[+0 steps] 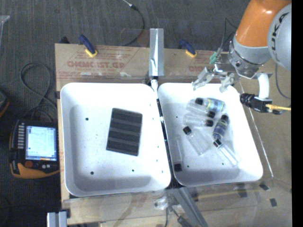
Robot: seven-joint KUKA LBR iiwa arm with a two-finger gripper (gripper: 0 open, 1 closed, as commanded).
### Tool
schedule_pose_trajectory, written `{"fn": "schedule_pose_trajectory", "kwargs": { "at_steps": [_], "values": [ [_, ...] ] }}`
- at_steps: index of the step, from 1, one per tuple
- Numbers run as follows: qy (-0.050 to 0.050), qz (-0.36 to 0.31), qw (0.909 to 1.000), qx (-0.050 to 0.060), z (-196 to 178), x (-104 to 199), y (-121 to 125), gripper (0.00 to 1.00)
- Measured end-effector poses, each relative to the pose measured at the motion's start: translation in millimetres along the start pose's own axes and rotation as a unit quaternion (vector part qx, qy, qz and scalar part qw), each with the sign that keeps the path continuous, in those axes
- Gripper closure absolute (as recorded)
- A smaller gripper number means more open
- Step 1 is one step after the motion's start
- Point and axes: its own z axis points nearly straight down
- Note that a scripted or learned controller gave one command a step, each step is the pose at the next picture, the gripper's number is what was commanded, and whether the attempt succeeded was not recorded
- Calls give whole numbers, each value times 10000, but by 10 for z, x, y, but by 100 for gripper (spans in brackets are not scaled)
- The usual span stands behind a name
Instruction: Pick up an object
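My pincer [214, 81] hangs over the far rim of the right bin [251, 169], at about twelve o'clock of it, fingers spread and pinching nothing. Below it, toward six o'clock, a heap of clear bottles [211, 122] with dark caps lies in that bin, apart from my fingertips; one small black cap [187, 130] sits at the heap's nine o'clock. In the left bin [75, 174], a dark ribbed pad [125, 131] lies flat near the middle.

the arm [279, 27] is grey with a broad orange band [253, 20] above the wrist. its gripper [214, 81] has two pale metal fingers. thin cables run beside the wrist.
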Motion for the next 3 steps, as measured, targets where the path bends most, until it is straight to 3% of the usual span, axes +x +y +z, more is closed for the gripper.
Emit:
{"fn": "schedule_pose_trajectory", "kwargs": {
  "at_steps": [1, 2, 3],
  "values": [
    [-4, -965, 9953, -2, 1365, -832, -85, 0],
    [3, -981, 9952, -1, 1709, -905, 87, 0],
    [-6, -995, 9950, 8, 1627, -905, 82, 100]
  ]
}}
